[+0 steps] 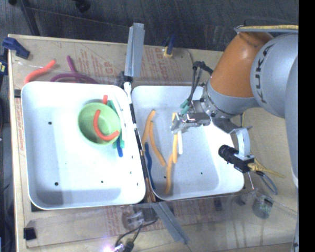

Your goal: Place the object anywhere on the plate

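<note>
Arm [262, 72] reaching in over rt bin [220, 182]; plate [98, 124] sitting in left bin [42, 156], well apart. Gripper [177, 126] hanging just above yellow strip [174, 154], strip's long axis running toward near edge; fingers closing on its top end, looks clamped.

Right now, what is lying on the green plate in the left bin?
On the green plate a curved red strip lies across its middle. Green and blue pieces sit at its right rim, touching it. Whatever lies beneath the plate is covered.
</note>
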Robot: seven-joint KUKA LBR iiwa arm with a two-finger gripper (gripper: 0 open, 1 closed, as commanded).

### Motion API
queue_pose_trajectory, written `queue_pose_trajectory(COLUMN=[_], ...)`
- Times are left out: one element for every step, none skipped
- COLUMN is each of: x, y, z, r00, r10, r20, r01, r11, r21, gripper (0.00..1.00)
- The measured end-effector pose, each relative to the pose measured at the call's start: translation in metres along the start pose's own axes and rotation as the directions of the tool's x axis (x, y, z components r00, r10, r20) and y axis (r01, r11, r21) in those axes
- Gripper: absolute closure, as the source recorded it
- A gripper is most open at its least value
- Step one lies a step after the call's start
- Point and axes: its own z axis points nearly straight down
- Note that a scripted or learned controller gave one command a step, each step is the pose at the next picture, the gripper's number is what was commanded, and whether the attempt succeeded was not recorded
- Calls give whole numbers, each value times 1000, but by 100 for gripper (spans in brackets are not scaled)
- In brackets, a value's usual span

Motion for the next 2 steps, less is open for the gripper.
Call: queue_pose_trajectory(x=[68, 68], y=[24, 24], z=[-80, -80], r00=[998, 998], r10=[59, 59], r20=[2, 1], r01=[-59, -59], r11=[998, 998], r21=[-4, -3], gripper=[100, 0])
